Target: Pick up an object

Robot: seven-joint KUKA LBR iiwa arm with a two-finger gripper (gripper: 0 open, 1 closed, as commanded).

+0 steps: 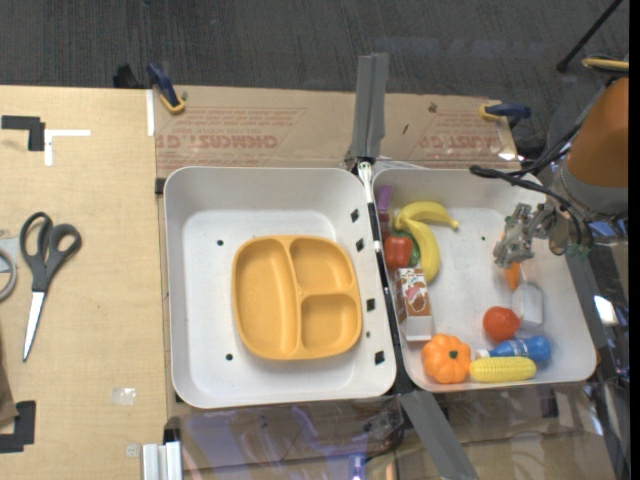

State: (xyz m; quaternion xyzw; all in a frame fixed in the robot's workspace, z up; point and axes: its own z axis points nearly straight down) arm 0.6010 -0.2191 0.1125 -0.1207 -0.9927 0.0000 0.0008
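My gripper hangs over the right part of the right bin, reaching in from the right. A small orange piece sits right at its tip; whether it is gripped or lying on the bin floor is unclear. Below it lie a pale clear object, a red ball-like fruit, a blue object, a yellow corn cob and an orange pumpkin. Along the bin's left side are a banana, a red vegetable and a small carton.
The left bin holds a yellow divided plate. A ridge with clips separates the bins. Scissors lie on the wooden bench at far left. Cardboard with clamps runs behind the bins.
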